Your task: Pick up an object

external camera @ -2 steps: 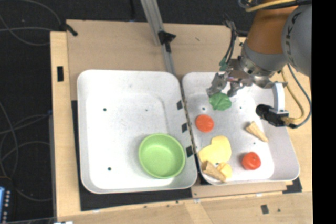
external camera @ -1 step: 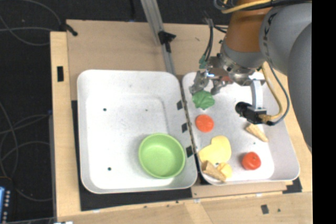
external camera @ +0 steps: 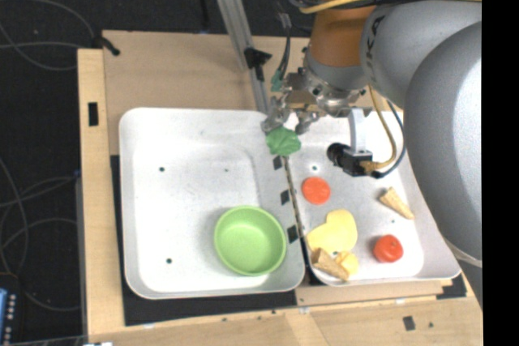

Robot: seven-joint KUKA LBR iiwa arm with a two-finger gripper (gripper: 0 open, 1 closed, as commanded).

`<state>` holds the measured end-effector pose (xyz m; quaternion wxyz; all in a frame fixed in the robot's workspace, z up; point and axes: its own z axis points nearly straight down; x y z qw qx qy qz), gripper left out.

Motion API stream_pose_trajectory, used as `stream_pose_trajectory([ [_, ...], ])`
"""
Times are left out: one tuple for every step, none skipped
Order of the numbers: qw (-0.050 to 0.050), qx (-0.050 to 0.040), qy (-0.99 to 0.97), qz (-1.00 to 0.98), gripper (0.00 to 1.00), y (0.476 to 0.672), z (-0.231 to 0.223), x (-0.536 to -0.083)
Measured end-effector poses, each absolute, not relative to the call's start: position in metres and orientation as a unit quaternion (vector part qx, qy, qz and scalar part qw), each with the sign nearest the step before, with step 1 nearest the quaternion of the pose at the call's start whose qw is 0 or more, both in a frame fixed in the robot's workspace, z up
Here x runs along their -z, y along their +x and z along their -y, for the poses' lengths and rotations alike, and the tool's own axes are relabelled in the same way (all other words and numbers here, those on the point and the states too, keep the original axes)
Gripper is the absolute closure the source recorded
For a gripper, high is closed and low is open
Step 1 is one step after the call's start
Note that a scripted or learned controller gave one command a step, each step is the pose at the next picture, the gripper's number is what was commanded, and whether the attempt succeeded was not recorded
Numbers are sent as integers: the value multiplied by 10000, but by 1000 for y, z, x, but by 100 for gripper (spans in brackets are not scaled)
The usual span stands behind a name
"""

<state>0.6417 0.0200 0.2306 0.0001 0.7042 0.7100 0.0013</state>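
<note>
My gripper (external camera: 287, 126) hangs over the divider between the two white bins, near their far edge. A small crumpled green object (external camera: 283, 143) sits between the fingertips and just below them, and the gripper is shut on it. The green object appears lifted above the rim between the left bin (external camera: 162, 142) and the right bin (external camera: 422, 255).
A light green bowl (external camera: 250, 240) stands at the near right of the left bin. The right bin holds an orange round piece (external camera: 316, 190), a red round piece (external camera: 388, 248), a yellow piece (external camera: 334, 229), a tan wedge (external camera: 396, 202) and tan chunks (external camera: 332, 262). A slanted metal rail (external camera: 235, 20) rises behind the bins.
</note>
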Motion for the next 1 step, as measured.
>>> stream_pose_trajectory([
  [2, -9, 7045, -7097, 100, 658, -68, -227],
])
